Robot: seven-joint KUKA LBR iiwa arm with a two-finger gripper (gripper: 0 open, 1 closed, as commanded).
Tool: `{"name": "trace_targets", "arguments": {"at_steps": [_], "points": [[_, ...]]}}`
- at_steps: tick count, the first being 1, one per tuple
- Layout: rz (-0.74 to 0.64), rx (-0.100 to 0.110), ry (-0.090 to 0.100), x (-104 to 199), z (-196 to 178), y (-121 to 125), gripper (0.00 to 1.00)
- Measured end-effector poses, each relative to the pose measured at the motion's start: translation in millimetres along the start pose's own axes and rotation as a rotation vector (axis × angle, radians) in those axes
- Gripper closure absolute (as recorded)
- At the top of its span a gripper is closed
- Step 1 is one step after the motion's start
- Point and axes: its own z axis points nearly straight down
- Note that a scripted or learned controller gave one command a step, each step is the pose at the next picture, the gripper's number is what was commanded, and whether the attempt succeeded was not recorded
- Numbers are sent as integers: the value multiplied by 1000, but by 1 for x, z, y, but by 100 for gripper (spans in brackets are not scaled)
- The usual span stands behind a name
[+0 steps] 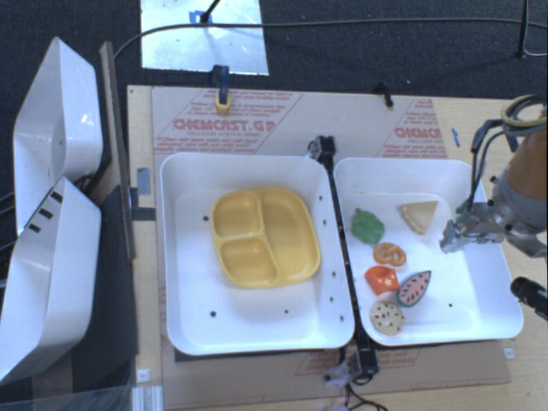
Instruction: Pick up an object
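The right bin (488, 311) holds several toy foods: a green broccoli piece (366, 225), a tan sandwich wedge (419, 216), a pretzel (390, 253), a red pepper piece (381, 279), a watermelon slice (413, 288) and a round cookie (386, 317). My gripper (454, 236) hangs over the bin's right part, to the right of the sandwich wedge and pretzel, apart from both. Nothing shows between its fingers.
The left bin (184, 306) holds a yellow divided plate (264, 235). A black clamp (324, 150) sits where the bins meet at the back. Spare white bins (51, 229) are stacked at the far left. Bare bin floor lies under and in front of the gripper.
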Motion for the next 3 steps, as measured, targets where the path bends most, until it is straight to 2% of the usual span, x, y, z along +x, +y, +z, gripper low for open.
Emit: {"name": "trace_targets", "arguments": {"at_steps": [1,2,3], "points": [[-6,-5,1,51,-70,83,100],[-7,-1,2,127,-75,149,100],[-4,4,2,174,-46,113,100]]}}
